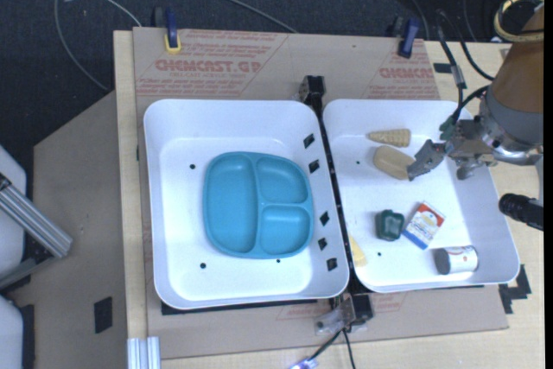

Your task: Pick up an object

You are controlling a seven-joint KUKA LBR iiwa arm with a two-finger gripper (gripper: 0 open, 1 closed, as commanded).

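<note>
My gripper (443,166) hangs over the upper right part of the right bin (363,118), fingers spread open with nothing between them. Its left finger (422,162) is just right of a tan rounded piece (392,162). A tan ridged cone (389,136) lies a little farther back. Toward the front lie a dark green object (390,225), a small red, white and blue box (423,225) and a white and grey can (455,259). A small yellow piece (357,252) rests by the bin's left wall.
The left bin (164,186) holds a blue divided plate (257,205). Black clips run along the wall between the bins (325,186). Blue clamps (173,37) pin the cardboard at the back. Cables trail beyond the bench.
</note>
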